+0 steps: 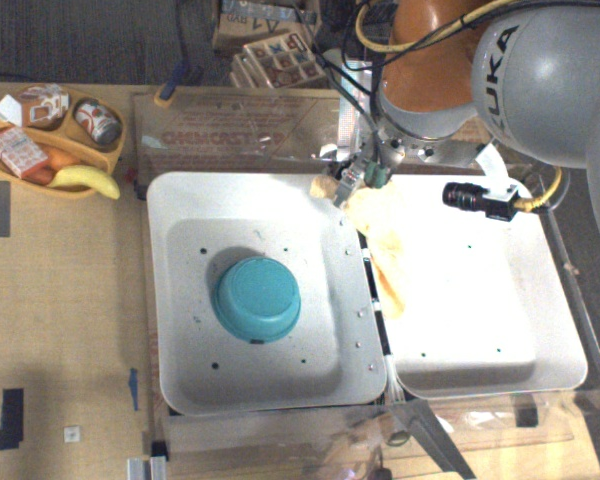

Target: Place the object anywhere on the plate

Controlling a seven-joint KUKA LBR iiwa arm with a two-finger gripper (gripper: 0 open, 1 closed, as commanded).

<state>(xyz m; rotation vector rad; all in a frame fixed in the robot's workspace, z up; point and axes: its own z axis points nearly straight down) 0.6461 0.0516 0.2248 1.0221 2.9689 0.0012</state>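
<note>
Pincer [358, 180] hangs at the far inner corner of the right bin [480, 368], a pale yellow cloth-like object [385, 258] trailing below it.

The upper end of the yellow object rises to the pincer's tips, but whether those tips are spread or pressed on it cannot be told from this slanted overhead angle. The object drapes down along the bin's left wall, beside the seam with the left bin [180, 368]. A teal plate [258, 298], which looks like an upturned bowl, sits well apart, mid-floor in the left bin. The object looks soft, light and floppy; it would likely sag and swing, so bunching a fold near its middle seems safest.
</note>
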